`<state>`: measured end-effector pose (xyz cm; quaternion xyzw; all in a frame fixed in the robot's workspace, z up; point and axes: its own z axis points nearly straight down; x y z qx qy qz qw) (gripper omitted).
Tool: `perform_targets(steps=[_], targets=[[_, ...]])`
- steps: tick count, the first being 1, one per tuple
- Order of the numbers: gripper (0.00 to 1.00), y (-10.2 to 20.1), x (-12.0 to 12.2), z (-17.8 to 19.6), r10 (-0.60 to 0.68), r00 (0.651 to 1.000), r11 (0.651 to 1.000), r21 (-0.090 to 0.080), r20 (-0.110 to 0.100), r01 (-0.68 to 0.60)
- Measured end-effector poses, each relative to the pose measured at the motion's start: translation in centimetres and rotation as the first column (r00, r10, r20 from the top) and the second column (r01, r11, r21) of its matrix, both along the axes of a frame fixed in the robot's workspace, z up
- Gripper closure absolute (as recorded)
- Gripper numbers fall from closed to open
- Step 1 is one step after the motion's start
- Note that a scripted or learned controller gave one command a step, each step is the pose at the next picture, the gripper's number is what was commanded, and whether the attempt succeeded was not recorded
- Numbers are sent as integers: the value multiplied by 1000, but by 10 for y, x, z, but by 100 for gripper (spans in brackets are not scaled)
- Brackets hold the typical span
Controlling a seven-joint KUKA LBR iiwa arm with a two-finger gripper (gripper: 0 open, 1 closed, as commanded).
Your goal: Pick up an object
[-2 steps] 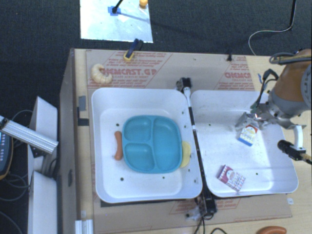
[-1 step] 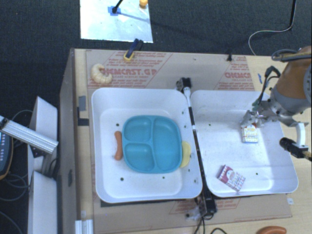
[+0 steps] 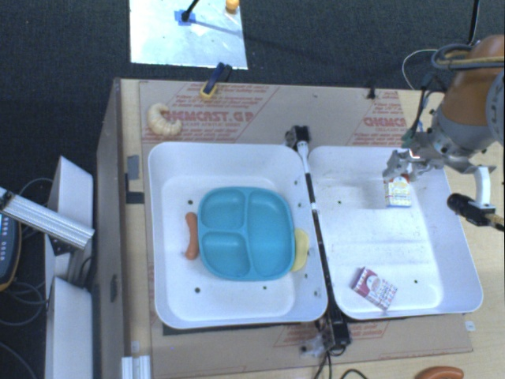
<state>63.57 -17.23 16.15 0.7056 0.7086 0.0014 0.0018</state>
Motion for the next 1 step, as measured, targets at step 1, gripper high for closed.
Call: perform_targets(steps=[1], targets=[[100, 60, -25, 21, 0, 1000, 1000, 1, -2, 0]])
